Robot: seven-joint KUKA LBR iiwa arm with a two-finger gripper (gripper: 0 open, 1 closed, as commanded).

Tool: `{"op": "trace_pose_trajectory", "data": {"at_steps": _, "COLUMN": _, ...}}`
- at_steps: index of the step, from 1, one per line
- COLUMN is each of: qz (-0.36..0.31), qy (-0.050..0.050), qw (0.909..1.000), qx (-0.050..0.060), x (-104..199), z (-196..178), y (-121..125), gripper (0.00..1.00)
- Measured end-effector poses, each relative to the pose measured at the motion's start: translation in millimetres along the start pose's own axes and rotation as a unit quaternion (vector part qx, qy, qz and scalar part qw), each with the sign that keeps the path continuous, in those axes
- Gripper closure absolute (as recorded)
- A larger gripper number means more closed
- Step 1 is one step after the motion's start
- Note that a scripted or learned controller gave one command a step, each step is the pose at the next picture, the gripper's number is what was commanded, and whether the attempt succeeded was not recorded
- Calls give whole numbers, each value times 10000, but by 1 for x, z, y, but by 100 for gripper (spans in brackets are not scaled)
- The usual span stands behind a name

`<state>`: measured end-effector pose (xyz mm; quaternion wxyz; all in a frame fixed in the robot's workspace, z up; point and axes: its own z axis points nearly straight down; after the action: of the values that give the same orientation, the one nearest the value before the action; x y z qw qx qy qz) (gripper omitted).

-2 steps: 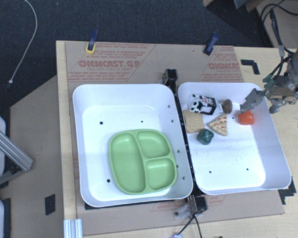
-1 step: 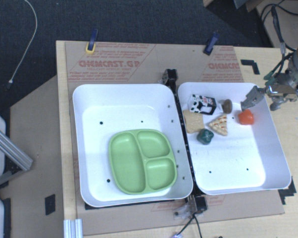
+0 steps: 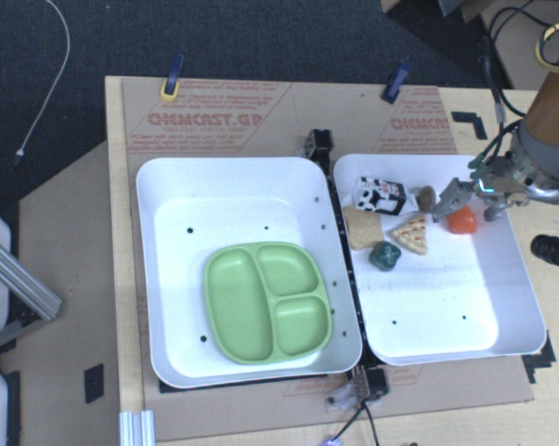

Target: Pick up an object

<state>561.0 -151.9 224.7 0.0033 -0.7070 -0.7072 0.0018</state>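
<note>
The surface (image 3: 261, 110) is a brown board carrying two white bins: the left bin (image 3: 168, 193) holds a green divided plate (image 3: 266, 300), and the right bin (image 3: 447, 314) holds small items grouped at its far end. The hand (image 3: 473, 198) hangs over that group with its fingers spread apart and nothing between them. A red object (image 3: 461, 220) lies just beside it, probably the intended pick, with a pizza slice (image 3: 411, 235) and a dark green object (image 3: 385, 255) nearby.

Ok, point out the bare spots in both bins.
Right bin: the whole near half, below the green ball, is bare. Its far end is crowded with small items around the gripper. Left bin: a bare strip above the green tray.
</note>
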Motion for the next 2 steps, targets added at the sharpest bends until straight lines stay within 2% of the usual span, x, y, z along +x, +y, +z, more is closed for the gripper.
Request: {"op": "trace_pose_trajectory", "data": {"at_steps": 2, "qz": 4, "qy": 0, "qw": 10000, "qx": 3, "x": 1, "z": 128, "y": 2, "gripper": 0}}
